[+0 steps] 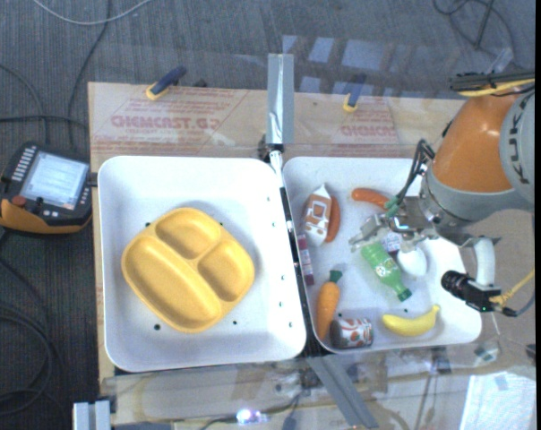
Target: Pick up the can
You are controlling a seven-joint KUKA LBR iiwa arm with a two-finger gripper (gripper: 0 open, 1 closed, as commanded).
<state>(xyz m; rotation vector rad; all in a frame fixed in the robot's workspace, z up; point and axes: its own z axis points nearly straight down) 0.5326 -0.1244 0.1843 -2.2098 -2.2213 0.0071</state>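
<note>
Grey and metallic, the two-finger gripper (382,231) hangs over the upper middle of the right shallow white bin (459,334), at the end of the grey arm with the orange band (475,155) that reaches in from the right; whether its fingers are apart or together I cannot tell, since they blur into the clutter beneath; directly under and just below it lies the green plastic bottle (384,270), tilted from upper left to lower right; an orange-red sausage-shaped toy (370,197) lies just above it, and a white carton with an orange label (317,215) lies to its left; the task's thing, the small red-and-white metal can (352,331), lies on its side at the bottom edge of the same bin, down and slightly left of the gripper, with the bottle between them; its long axis runs roughly left to right; an orange toy carrot (328,303) sits just beside its upper left, and a yellow banana (410,321) lies near its right; I judge the coming move a shift toward the bin's near edge, with the jaws set across the can's short width, and the carrot may crowd the left finger; the yellow divided plate (188,267) lies well apart in the left white bin (118,348).
</note>
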